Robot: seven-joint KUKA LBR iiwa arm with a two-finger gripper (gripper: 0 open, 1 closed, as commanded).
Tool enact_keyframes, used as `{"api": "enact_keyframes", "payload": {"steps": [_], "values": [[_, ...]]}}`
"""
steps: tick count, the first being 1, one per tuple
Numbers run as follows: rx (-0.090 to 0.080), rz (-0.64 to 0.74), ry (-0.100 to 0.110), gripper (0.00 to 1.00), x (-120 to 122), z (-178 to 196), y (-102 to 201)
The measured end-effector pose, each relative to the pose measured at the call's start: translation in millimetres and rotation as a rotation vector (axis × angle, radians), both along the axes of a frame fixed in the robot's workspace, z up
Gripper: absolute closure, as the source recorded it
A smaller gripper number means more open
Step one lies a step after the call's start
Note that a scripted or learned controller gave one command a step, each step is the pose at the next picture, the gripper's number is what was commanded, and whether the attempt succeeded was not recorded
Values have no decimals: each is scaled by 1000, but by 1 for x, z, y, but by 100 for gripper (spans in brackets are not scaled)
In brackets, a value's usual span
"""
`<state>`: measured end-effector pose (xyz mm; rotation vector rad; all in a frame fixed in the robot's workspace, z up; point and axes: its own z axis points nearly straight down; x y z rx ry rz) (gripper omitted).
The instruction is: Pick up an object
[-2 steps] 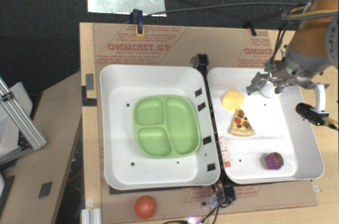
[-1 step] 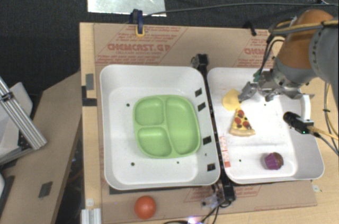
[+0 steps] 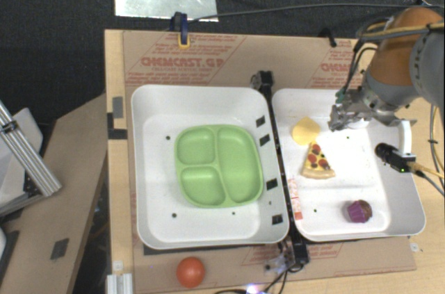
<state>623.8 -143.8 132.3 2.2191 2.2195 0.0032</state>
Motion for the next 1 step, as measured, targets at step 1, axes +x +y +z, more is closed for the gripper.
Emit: {"api": "enact_keyframes", "payload": {"steps": [1], "values": [[-1,4,-3,100,11,50,0]]}}
